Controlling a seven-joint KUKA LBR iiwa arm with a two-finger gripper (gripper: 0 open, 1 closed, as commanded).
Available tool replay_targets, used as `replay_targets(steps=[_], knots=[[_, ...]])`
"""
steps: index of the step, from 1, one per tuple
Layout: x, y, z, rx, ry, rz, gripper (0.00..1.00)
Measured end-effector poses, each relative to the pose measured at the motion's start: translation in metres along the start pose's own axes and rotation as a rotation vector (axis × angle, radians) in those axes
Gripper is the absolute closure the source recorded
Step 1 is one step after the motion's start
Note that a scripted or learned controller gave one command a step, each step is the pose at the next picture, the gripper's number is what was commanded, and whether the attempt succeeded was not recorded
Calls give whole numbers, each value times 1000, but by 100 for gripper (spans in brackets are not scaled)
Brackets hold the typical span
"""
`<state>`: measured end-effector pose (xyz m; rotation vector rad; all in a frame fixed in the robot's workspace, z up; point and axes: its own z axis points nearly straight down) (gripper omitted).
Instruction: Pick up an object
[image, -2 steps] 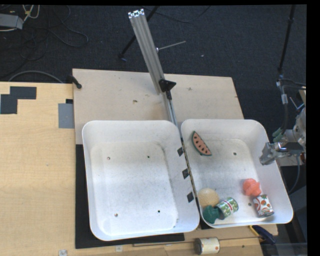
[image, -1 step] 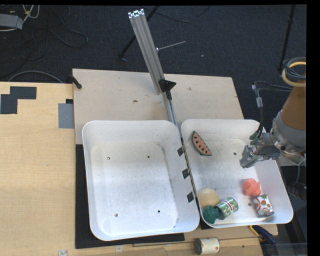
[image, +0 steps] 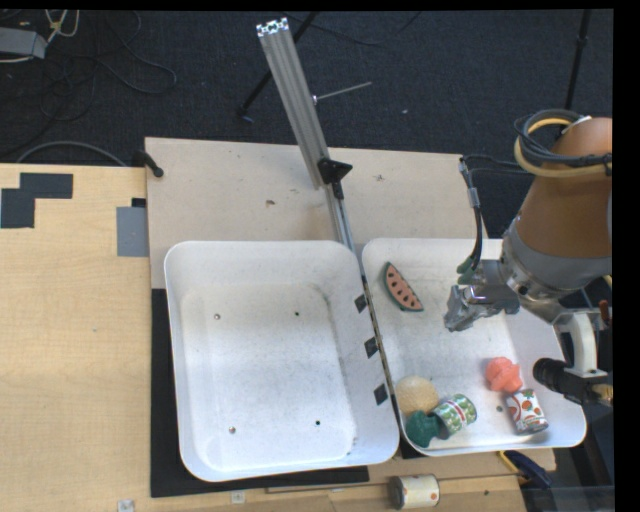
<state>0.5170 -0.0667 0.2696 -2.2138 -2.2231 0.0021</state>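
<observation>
Pale tabletop (image: 250, 190) serves as landmark. Beyond it: dark carpet floor (image: 150, 60) with loose cables (image: 60, 45). Left of it: light wood panel (image: 70, 330). An aluminium rail (image: 295, 95) slants across its far edge.

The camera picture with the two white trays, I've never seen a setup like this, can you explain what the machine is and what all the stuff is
This is one picture from a camera fixed above a bench, looking down at a slant. The grey and orange shape on the right is a robot arm; at its end is a two-finger gripper, its tool for picking things up. Here it hangs over the right bin, with nothing visibly held between its fingers.

The two shallow white trays are bins set side by side. In the right bin lie a toy watermelon slice, an orange-red lump, a small can with a red pattern, a can with a green label, a dark green object and a pale fuzzy ball. The left bin shows just its white floor. The slanted metal bar at the top is part of the rig.
</observation>
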Motion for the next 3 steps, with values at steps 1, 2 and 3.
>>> replay_targets(steps=[1, 2, 3], knots=[[51, 1, -2, 0, 0, 0, 100], [105, 9, 5, 0, 0, -1, 100], [152, 0, 9, 1, -1, -1, 100]])
